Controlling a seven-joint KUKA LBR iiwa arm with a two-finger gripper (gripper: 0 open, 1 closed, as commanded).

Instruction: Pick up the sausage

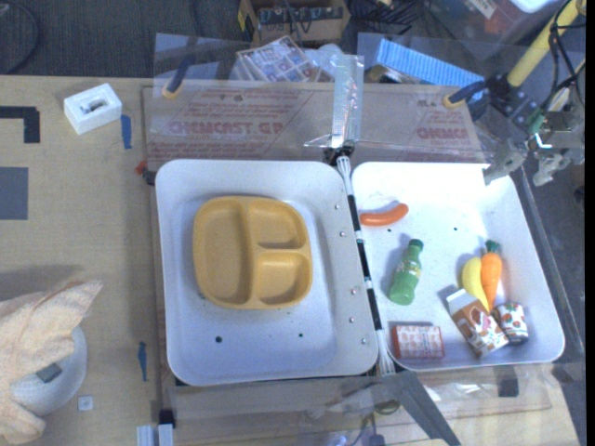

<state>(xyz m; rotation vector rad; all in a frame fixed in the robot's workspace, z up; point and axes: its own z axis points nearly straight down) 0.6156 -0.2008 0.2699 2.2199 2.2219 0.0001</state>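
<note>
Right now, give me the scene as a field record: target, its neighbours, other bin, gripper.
target: sausage, lying flat near the upper left of the right bin
nearest item: green bottle, below it, apart
other right-bin items: banana, carrot, carton, small can, red can
left bin: yellow divided tray
gripper: at the right bin's upper right corner, far from the sausage; finger state unclear
sausage held: no

Open floor surrounds the sausage [384, 215] except the bin divider [354, 214] just left; green bottle [406, 272] below.
</note>
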